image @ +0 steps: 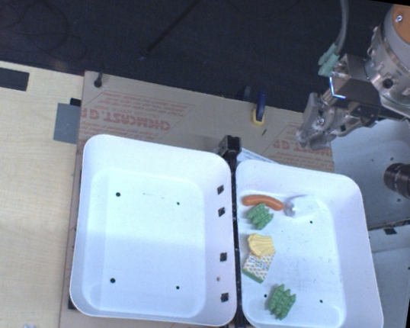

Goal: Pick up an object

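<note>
Overhead, gripper (320, 131) above right bin (365, 247)

Open floor right of toys (260, 247)

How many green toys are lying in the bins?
2. One green toy lies near the top of the right bin, just below the orange sausage. The other green toy lies near the bin's bottom edge. None seems hidden.
</note>
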You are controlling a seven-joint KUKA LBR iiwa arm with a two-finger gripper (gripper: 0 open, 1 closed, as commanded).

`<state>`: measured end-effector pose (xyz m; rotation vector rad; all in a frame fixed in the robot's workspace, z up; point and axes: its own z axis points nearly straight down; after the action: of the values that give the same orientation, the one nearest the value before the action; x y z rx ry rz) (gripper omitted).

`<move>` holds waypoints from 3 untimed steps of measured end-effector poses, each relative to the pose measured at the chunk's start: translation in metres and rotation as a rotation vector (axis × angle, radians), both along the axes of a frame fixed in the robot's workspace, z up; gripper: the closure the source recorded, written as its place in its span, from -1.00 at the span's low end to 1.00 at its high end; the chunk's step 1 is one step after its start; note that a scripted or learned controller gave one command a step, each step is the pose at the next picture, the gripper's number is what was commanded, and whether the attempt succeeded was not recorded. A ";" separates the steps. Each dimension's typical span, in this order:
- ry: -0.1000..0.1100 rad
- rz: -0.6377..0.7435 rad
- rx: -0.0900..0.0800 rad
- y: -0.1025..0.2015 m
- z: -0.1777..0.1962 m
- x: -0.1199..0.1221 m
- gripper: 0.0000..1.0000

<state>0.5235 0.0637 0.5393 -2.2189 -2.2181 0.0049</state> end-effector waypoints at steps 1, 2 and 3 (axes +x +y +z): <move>-0.001 0.004 -0.002 0.011 -0.003 0.039 1.00; -0.001 -0.002 -0.003 -0.014 -0.005 0.122 1.00; 0.000 0.002 -0.001 -0.002 -0.002 0.106 1.00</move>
<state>0.6296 0.0621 0.5373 -2.2174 -2.2206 0.0061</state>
